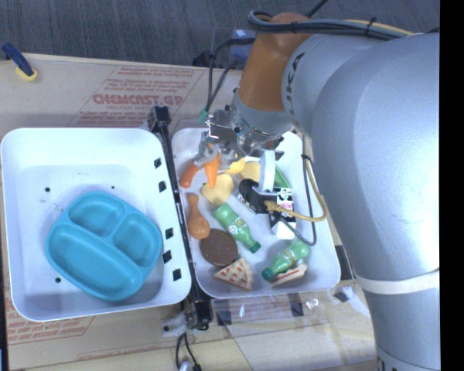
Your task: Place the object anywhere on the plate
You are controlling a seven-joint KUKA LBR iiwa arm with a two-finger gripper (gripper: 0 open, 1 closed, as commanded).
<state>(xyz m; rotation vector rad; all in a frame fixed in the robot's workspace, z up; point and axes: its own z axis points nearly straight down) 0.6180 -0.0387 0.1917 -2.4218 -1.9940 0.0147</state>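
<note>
A blue divided plate (100,246) lies in the left white bin (15,161), with nothing on it. The right bin (325,273) holds several toy foods. My gripper (223,147) hangs over the far left part of that bin, just above an orange carrot (210,173) and a pale yellow piece (219,188). The grey wrist and orange band hide the gripper's tips. I see no object lifted clear of the pile.
Also in the right bin: a second orange piece (188,176), a drumstick (197,219), two green bottles (237,227) (286,260), a brown round patty (219,247), a pizza slice (234,273). A black divider (172,199) separates the bins. The big grey arm covers the right side.
</note>
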